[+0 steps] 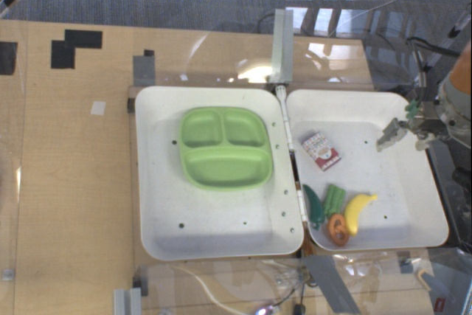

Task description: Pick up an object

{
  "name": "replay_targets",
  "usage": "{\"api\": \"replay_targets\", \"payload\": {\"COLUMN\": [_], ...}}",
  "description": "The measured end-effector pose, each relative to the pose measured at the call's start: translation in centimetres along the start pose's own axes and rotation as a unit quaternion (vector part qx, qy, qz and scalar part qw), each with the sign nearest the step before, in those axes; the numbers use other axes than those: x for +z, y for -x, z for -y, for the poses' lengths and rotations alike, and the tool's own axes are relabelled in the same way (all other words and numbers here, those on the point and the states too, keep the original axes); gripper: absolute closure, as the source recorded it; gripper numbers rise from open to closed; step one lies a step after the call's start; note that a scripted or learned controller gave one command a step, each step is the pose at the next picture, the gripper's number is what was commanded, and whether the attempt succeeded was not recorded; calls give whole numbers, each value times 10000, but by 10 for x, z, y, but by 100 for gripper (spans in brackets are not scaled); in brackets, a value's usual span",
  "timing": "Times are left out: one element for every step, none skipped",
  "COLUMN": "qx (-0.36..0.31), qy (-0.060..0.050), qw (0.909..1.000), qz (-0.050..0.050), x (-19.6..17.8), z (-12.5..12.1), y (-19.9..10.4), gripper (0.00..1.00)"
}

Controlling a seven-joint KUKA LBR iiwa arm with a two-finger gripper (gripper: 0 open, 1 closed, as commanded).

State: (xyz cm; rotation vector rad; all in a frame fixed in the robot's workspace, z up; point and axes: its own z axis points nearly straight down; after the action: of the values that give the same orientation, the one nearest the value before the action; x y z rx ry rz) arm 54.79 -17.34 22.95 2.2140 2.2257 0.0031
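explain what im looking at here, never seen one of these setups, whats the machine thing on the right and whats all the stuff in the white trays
You are looking down at a slant from one fixed camera above a wooden bench. Two shallow white bins sit side by side on it. The left bin holds a green divided plate. The right bin holds a small red and white box and, near its front left corner, a cluster of toy food: a banana, two green vegetables and an orange-red piece. The machine at the right edge is a robot arm; its gripper hangs over the right bin's far right side, apart from the objects. Nothing is held between its fingers.
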Motion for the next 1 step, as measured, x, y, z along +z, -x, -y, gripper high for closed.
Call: {"api": "replay_targets", "payload": {"qx": [-953], "qy": [-7], "qw": [9954], "qz": [-4], "x": [105], "z": [61], "y": [-29], "gripper": [0]}}
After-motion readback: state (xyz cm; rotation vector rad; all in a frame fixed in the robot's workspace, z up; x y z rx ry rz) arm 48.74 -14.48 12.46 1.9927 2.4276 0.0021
